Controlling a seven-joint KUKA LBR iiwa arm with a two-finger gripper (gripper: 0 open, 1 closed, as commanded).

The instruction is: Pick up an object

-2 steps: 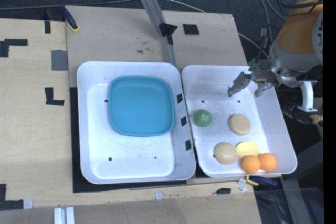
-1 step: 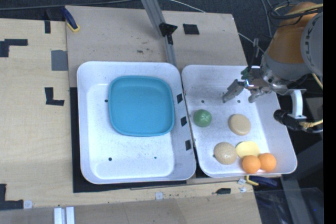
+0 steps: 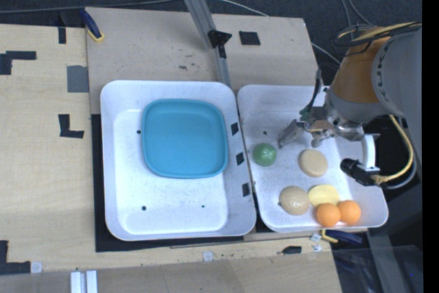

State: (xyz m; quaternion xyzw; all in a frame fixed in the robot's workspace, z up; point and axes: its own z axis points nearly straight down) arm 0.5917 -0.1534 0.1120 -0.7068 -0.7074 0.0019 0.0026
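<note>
the grey arm with its orange band comes in from the right and hangs over the right bin, its gripper low above the bin's bare upper floor. the 2 dark fingers are spread apart, released, with nothing between them. just below and left of the fingertips lies a small green ball, close to the bin's left wall and apart from the gripper. to the right of it, below the wrist, sits a round beige piece. further down toward the near edge are a speckled tan roundish object, a pale yellow piece touching it on its right, and 2 orange balls side by side against the bin's front rim. the left bin holds a light blue square plate with rounded corners, lying flat in its upper half. both bins rest side by side, touching, on a wooden bench marked with dark tape patches, and a slim metal rail slants down from the top to the gap between the bins.
</note>
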